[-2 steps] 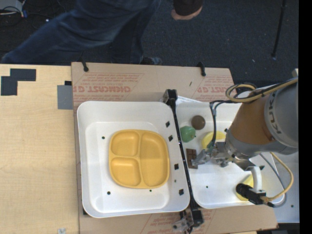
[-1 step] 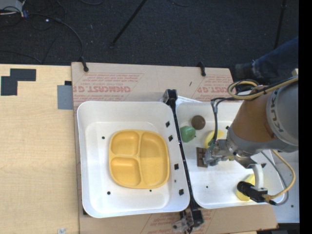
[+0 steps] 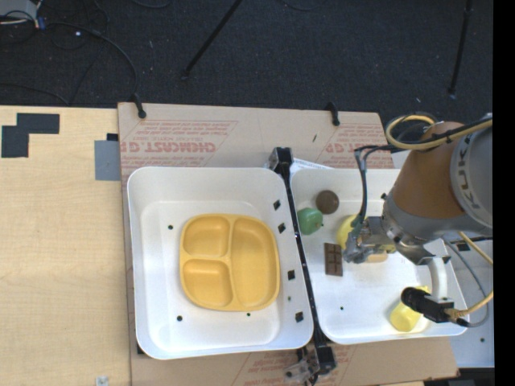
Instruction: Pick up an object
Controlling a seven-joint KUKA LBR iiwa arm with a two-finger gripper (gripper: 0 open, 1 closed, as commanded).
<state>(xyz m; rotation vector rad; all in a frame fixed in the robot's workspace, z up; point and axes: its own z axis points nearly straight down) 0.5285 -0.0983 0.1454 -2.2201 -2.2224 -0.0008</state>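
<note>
The arm reaches in from the right and its gripper (image 3: 364, 248) hangs low over the middle of the right bin (image 3: 362, 314), where all the loose things lie. That is the sensible place for it, since a pick has to come from there. From this slanted view I cannot tell whether it is open or closed, or whether it grips anything.

The likeliest target is a small yellow piece (image 3: 346, 230) just left of the gripper and partly hidden by it. A brown block (image 3: 333, 259) lies flat just to the near left. A green piece (image 3: 310, 219) sits against the divider, with a brown ball (image 3: 327, 201) just beyond it toward the far side. Another yellow thing (image 3: 402, 318) rests in the near right corner, well apart from the rest.

The left bin (image 3: 153, 240) holds one yellow plate (image 3: 229, 262) — flat and wide, a poor fit for a narrow grasp. Nothing looks lifted, so I judge the pick not yet made.
</note>
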